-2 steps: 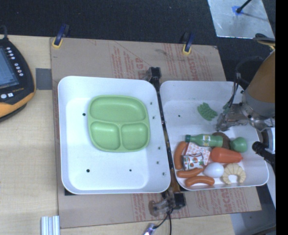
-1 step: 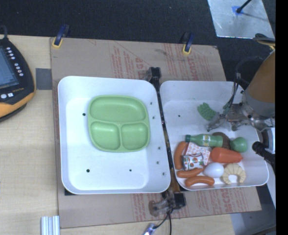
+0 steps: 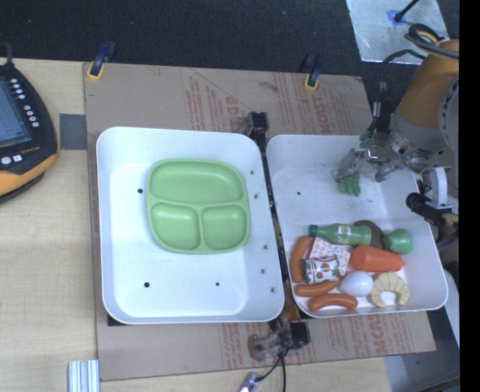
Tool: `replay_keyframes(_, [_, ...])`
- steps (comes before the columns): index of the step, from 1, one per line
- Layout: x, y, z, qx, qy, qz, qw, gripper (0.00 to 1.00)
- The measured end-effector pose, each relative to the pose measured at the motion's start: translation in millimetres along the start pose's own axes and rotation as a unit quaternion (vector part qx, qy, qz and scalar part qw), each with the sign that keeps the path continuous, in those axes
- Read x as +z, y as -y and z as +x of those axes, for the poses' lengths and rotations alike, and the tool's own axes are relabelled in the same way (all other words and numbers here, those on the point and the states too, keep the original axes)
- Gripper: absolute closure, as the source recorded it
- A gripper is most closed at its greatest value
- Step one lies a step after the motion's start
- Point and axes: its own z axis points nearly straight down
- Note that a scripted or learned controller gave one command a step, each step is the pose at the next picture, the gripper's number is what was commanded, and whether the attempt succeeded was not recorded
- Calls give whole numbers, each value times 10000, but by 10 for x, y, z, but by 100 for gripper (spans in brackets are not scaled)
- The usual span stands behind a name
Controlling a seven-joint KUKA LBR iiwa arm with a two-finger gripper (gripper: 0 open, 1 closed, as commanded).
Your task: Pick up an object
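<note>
The arm comes in from the right and the gripper (image 3: pixel 357 164) sits low over the upper part of the right bin (image 3: pixel 305 158), apart from the main toy pile, prob. because the small green item (image 3: pixel 350 185) lies alone there and is easier to reach w/o neighbours crowding it. The fingers look spread, one prong on the left and more metal to the right, w/ the green item just below them, touching or nearly so; it isn't clearly between the fingers, so no hold can be claimed. The rest of the toys bunch along the near wall: a green bottle (image 3: pixel 341 233), a carrot (image 3: pixel 376 259), an egg (image 3: pixel 356 283), a croissant (image 3: pixel 389 289), sausages (image 3: pixel 331 303). The left bin (image 3: pixel 126 219) carries just a green divided plate (image 3: pixel 198 204). Hard to read: the wrist hardware is a blur of metal and cable, the green item's shape is too small to name, and the arm is cut off at the right.
</note>
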Motion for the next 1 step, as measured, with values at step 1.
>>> replay_keyframes(1, [-110,-2,-7,-18,2,6,10000,100])
